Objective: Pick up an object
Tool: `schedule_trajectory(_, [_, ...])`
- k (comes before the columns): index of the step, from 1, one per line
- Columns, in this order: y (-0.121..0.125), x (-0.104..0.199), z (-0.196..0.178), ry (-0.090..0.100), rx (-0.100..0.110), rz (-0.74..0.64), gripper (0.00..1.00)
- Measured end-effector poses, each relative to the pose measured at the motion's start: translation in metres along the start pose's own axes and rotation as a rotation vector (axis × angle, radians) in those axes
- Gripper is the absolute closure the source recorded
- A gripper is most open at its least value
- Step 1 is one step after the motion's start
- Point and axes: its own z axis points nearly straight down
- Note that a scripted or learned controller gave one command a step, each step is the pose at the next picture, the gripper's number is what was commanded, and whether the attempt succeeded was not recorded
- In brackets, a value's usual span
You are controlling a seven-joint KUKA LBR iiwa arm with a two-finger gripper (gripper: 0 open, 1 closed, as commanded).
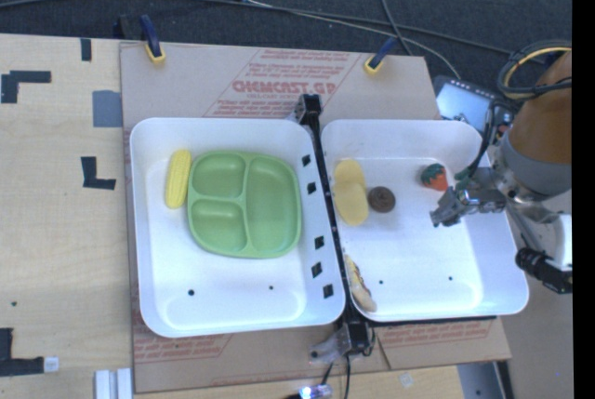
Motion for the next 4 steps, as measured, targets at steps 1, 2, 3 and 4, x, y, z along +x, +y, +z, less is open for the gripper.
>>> schedule_trajectory(1, [0.001,0.000,-0.037,0.000,0.001,-0.001,1.00])
schedule_trajectory(2, [0.007,0.059,-0.038,0.003,0.004,-0.006,1.00])
schedule_trajectory(3, [0.014,0.105,-0.024,0.002,0.006,-0.005,1.00])
schedule_trajectory(4, [0.011,0.160,-0.028,0.003,0.005,-0.007,1.00])
